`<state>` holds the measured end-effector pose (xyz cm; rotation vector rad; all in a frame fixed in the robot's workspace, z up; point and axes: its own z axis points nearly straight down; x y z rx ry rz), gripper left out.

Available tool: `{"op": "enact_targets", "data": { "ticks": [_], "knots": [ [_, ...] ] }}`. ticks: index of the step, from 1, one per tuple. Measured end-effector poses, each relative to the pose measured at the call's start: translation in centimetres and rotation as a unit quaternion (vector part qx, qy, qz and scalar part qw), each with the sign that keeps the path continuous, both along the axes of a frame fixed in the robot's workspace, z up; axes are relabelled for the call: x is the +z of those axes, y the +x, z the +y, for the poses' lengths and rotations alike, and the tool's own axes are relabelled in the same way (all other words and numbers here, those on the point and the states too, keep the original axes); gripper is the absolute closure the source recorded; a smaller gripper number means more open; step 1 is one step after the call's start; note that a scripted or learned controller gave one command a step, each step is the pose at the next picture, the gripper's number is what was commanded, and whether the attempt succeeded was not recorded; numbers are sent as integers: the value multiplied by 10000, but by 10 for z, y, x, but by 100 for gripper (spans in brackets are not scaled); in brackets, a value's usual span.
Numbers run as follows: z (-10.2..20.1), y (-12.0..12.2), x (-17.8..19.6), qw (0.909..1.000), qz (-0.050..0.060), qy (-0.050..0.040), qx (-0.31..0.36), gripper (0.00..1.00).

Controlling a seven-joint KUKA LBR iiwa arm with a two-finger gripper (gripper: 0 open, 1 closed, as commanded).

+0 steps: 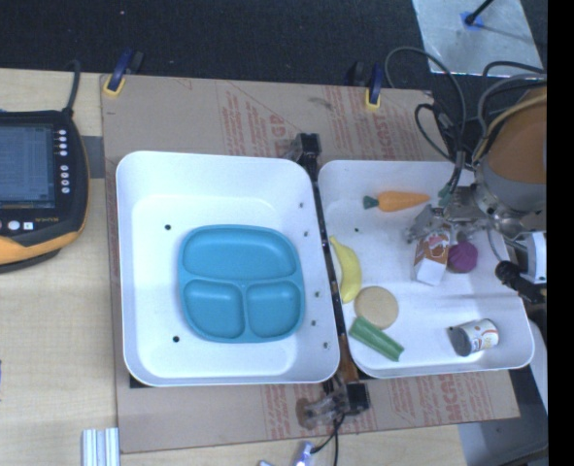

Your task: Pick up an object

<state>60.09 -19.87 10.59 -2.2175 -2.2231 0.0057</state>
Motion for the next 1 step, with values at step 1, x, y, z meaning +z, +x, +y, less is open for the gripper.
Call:
{"op": "enact_targets", "data": {
  "ticks": [1],
  "knots": [
    [-1, 0, 11, 10000, -2, -6, 8, 100]
  ]
}}
